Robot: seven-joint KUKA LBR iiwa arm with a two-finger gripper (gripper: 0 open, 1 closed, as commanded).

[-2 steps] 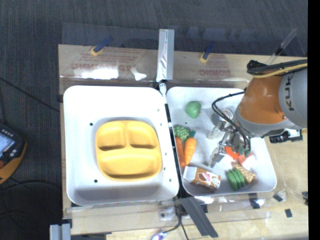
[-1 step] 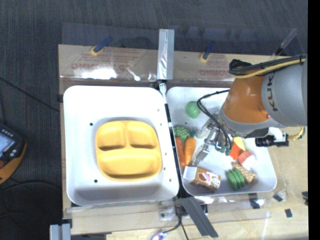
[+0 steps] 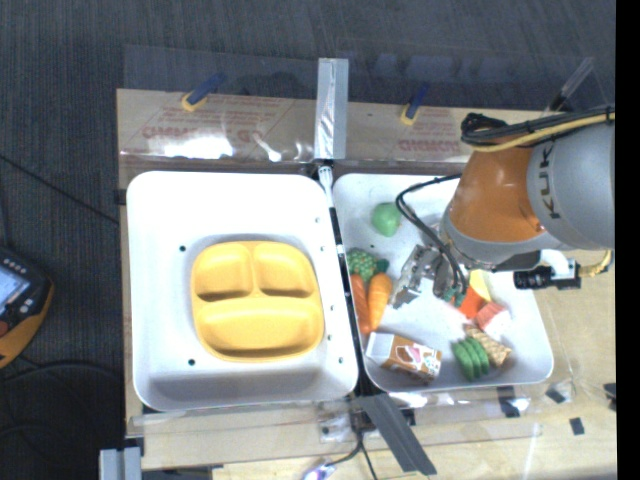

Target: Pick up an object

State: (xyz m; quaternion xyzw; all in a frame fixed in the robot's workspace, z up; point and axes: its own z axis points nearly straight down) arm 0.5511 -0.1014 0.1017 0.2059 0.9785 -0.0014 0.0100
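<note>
I see gripper (image 3: 420, 276) mid right bin (image 3: 520, 368), jaws apart w/ nothing btwn; toy carrot (image 3: 378, 295) just beside, toward bin's left edge.

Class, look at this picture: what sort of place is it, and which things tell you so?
Probably a robotics lab bench for grasping trials: a robot arm reaches over two white bins, one bearing a yellow divided tray, the other toy food such as a carrot.
</note>
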